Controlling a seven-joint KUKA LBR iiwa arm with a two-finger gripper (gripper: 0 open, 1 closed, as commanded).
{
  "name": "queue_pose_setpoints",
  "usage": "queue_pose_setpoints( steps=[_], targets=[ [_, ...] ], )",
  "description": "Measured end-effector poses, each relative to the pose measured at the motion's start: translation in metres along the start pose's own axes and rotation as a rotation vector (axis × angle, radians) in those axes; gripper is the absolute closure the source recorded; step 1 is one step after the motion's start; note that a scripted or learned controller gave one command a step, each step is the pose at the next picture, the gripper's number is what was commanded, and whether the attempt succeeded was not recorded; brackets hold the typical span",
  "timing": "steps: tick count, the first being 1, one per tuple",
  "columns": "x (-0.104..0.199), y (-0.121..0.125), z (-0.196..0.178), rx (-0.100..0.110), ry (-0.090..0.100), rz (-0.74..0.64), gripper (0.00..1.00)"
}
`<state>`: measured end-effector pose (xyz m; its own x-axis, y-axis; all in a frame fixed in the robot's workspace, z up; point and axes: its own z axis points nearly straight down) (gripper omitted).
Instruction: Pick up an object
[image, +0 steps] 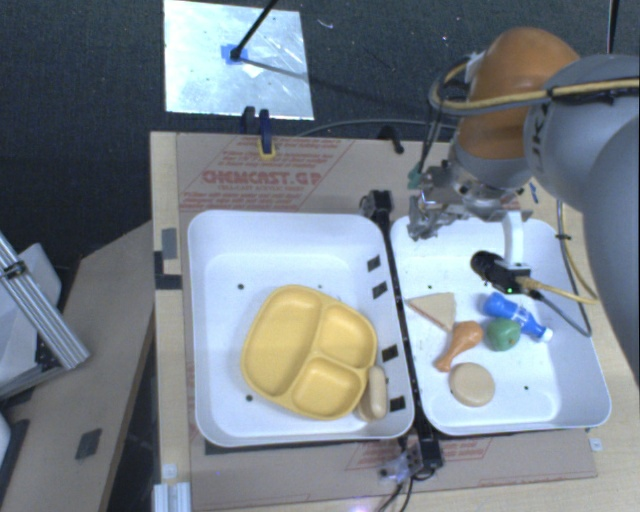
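Left bin (215, 300): yellow divided plate (308, 350), bread roll (375, 392) at 5 o'clock. Right bin (575, 395): sandwich wedge (432, 308), drumstick (457, 343), cookie (472, 384), green fruit (503, 335), blue bottle (516, 314). Gripper (428, 218) state indeterminable. Cardboard-covered bench (270, 170).

You see white bins (290, 228), a yellow tray (300, 345), a tan wedge (433, 309), an orange drumstick (458, 343), a green ball (503, 335), a blue tube (516, 312), and a beige disc (472, 384).
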<state>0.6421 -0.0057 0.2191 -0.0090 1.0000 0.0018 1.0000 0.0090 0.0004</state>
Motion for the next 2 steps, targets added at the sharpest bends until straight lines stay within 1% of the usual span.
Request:
queue_pose_setpoints(
  steps=[1, 2],
  targets=[
    [0.046, -0.004, -0.009, -0.002, 0.0, 0.0, 1.0],
    [0.105, -0.021, -0.004, 0.001, 0.001, -0.001, 1.0]
  ],
)
